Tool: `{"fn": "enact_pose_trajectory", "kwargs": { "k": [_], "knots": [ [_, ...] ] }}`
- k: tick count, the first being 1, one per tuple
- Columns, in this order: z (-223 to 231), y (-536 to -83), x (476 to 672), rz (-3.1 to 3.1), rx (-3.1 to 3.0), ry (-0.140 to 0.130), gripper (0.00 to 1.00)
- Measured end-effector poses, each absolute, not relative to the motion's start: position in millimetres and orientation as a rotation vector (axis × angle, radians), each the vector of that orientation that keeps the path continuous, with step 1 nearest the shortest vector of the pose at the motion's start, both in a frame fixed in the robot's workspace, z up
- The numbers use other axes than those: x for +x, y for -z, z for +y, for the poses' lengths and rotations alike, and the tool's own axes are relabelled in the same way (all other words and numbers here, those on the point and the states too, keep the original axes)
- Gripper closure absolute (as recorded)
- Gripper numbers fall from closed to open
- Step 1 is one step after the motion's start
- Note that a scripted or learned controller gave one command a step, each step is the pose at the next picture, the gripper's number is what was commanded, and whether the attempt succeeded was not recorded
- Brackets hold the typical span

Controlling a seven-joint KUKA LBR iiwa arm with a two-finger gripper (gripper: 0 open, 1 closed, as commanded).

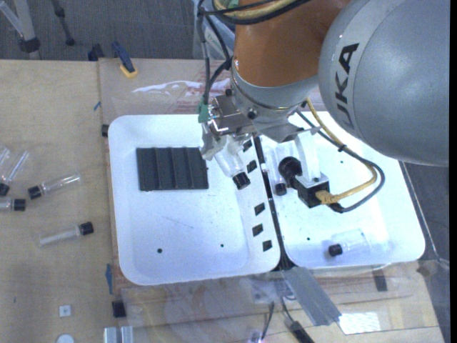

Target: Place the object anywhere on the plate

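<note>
Camera view showed the claw (227, 156) over the left bin (178, 263) beside the dark ribbed plate (172, 168) — a clear black-capped tube (234, 168) between its fingers, near the divider; another tube (351, 243) lay in the right bin (400, 220).

Glossy white plastic bins (178, 263)

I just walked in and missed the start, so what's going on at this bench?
A grey and orange robot arm is reaching over two white bins. Its gripper hangs low over the left bin, beside a dark ribbed plate. A clear tube with a black cap lies in the right bin.
</note>
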State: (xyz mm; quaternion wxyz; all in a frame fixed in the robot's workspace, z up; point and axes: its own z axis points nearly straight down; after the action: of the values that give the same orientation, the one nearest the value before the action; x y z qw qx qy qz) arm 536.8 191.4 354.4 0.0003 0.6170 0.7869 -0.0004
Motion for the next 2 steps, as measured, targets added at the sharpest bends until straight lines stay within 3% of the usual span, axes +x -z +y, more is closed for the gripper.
{"fn": "enact_pose_trajectory", "kwargs": {
  "k": [1,2],
  "knots": [
    [202.0,-272.5,481.8,1.905,2.501,0.011,1.0],
    [224.3,-99.5,480.0,1.689,2.651,0.005,1.0]
  ]
}}
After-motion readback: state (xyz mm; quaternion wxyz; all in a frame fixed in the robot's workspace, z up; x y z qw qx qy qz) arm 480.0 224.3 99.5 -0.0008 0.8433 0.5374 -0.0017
